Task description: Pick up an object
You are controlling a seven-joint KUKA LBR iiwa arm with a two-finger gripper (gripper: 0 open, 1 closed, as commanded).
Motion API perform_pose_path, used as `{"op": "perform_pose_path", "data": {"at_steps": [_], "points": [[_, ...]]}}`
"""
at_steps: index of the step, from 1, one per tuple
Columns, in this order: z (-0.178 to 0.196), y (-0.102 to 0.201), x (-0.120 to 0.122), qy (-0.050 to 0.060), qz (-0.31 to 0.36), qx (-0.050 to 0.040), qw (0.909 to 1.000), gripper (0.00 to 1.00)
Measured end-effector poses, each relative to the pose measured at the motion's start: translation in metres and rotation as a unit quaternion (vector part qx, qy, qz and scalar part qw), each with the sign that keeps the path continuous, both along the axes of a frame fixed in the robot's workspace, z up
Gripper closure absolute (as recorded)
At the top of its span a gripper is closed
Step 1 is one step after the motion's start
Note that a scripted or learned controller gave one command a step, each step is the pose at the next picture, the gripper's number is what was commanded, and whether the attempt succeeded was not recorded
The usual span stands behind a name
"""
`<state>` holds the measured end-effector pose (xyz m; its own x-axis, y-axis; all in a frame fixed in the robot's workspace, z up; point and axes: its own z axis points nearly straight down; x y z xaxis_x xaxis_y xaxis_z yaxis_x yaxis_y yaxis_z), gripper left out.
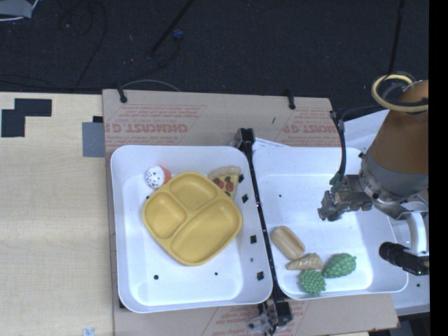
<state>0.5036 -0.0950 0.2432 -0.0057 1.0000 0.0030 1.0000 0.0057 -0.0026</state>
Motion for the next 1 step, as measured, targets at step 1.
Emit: {"op": "perform_pose_path", "data": {"at_steps": [1], "points": [[0.0061, 0.0561, 0.0034, 0.0, 0.0, -0.0004, 1.0, 1.0]]}}
